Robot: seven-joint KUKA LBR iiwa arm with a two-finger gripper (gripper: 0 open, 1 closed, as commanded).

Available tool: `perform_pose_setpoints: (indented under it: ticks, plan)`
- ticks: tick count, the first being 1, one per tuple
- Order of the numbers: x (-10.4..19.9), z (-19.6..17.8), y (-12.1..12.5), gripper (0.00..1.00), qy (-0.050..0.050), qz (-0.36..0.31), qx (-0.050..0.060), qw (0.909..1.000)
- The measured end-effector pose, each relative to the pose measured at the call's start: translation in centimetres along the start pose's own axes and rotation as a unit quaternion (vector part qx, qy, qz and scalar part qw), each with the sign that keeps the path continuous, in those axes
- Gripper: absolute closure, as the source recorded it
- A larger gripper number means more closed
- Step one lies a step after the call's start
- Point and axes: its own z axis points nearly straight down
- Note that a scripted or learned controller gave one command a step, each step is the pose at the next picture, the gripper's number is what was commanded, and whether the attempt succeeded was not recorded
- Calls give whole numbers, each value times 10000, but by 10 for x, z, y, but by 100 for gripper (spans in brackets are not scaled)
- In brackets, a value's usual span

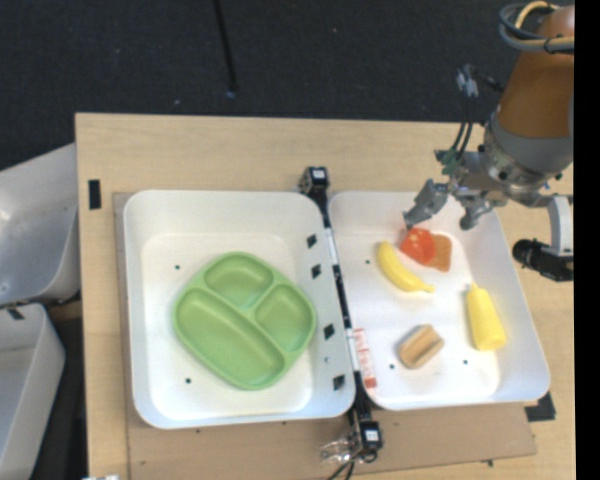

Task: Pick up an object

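The right bin (380, 373) holds a red-orange toy piece (426, 247), a yellow banana (401, 269), a yellow corn-like piece (484, 317) and a brown bun-shaped piece (419, 346). My gripper (448, 208) hangs over the far part of that bin, just above and behind the red-orange piece. Its two fingers are spread apart, with nothing between them. The orange band and grey wrist rise to the upper right.
The left bin (145, 368) carries a green divided plate (243, 317). A black divider with clips (330, 288) runs between the bins. The wooden bench (100, 268) surrounds both, with white boxes off its left side.
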Motion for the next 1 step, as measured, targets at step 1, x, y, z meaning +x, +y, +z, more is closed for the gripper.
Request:
perform_pose_setpoints:
  ticks: [1]
  plan:
    - [0,-7,2,0,-5,-10,-68,10000]
